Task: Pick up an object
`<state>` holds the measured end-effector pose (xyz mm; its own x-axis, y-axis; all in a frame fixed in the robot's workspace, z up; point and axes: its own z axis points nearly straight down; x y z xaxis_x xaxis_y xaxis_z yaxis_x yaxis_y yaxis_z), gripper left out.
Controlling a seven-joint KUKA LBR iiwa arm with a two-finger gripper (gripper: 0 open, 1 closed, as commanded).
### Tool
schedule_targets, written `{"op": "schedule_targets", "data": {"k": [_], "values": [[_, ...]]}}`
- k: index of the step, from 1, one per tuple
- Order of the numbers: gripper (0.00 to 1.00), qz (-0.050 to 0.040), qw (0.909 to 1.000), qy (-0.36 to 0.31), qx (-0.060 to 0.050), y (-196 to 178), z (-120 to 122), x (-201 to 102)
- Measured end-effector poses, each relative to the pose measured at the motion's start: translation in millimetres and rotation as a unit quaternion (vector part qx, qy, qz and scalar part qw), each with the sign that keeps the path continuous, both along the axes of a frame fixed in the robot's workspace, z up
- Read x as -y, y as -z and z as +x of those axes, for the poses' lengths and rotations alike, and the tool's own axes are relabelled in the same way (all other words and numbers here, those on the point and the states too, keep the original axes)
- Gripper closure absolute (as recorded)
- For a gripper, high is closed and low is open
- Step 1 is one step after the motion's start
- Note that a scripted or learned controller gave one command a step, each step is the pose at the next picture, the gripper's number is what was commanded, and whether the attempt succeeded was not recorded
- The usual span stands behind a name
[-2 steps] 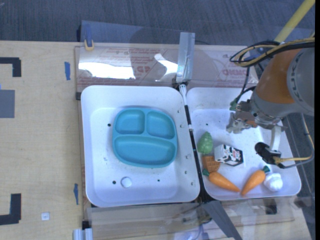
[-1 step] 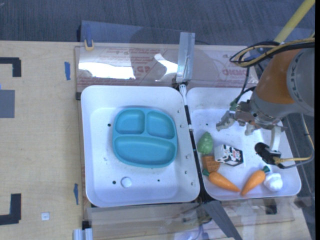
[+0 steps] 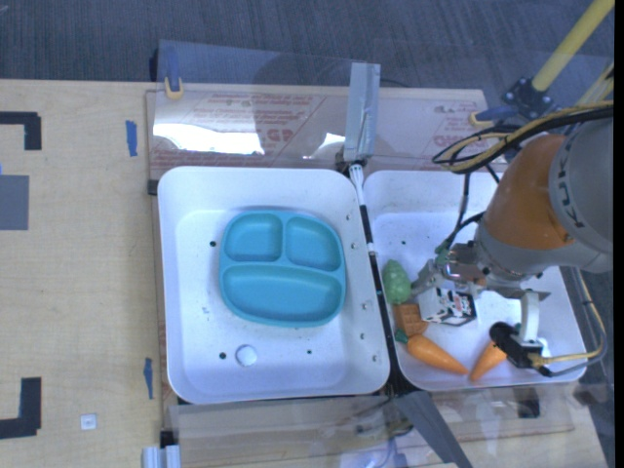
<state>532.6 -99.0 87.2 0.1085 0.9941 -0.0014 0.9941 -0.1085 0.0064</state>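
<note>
Carrots, a green leafy toy and a small orange block are what the arm has to choose from, and none of them looks lifted yet. Starting at the left, the left bin (image 3: 185, 261) holds a blue divided plate (image 3: 284, 267) lying flat in its middle, with a small white disc (image 3: 247, 356) near the front corner. Nothing in that bin seems to be the target right now.

Moving across the divider into the right bin (image 3: 409, 198), the green leafy piece (image 3: 396, 281) lies close against the left wall. Just in front of it sits the small orange block (image 3: 407, 316), and nearer the front edge a carrot (image 3: 435, 355) rests on the floor, pointing right. A second, shorter carrot (image 3: 487, 361) lies beside it, well toward the front.

Above those, the gripper (image 3: 450, 295) hangs low over the middle of the bin, just right of the orange block, with the grey arm (image 3: 531, 213) and its orange band reaching in from the right. From where I stand I cannot tell how wide the claw is parted, and I see no object caught in it.

So I'd judge the pick as barely begun: the arm is down among the toys, everything looks to be resting on the bin floor, and the grasp and the lift are both left to do.
</note>
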Motion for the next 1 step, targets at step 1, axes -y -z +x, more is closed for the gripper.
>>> {"op": "schedule_targets", "data": {"k": [1], "values": [[1.0, -0.0004, 1.0, 0.001, 0.003, -11.6, 1.9, 0.2]]}}
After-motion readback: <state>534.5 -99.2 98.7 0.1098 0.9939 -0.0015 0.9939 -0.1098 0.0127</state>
